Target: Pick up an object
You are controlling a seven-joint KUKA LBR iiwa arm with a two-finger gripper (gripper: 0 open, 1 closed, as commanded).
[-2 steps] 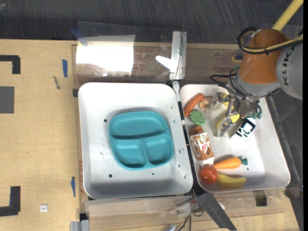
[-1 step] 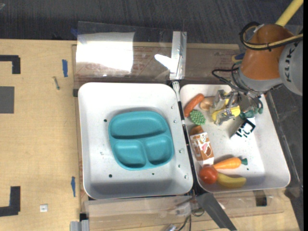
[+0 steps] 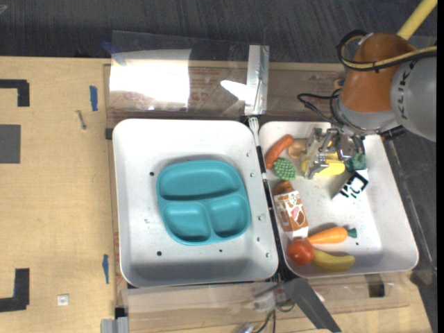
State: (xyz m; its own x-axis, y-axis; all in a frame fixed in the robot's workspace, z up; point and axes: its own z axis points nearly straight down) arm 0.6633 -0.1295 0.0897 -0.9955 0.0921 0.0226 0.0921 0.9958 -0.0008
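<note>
A single fixed camera looks down from above the tabletop point(image 3: 48, 186) at a slant, far enough back to take in both white bins whole. The left bin point(image 3: 132, 207) sits near the middle of the frame and the right bin point(image 3: 392, 220) lies toward the right side. The far rims of the bins run higher in the frame, the near rims lower. The arm point(image 3: 378, 71) enters at the upper right corner.

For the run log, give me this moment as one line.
arm: over right bin | gripper: low among toy food at bin's far end, by yellow item | grasp: unconfirmed | left bin: teal divided tray
</note>
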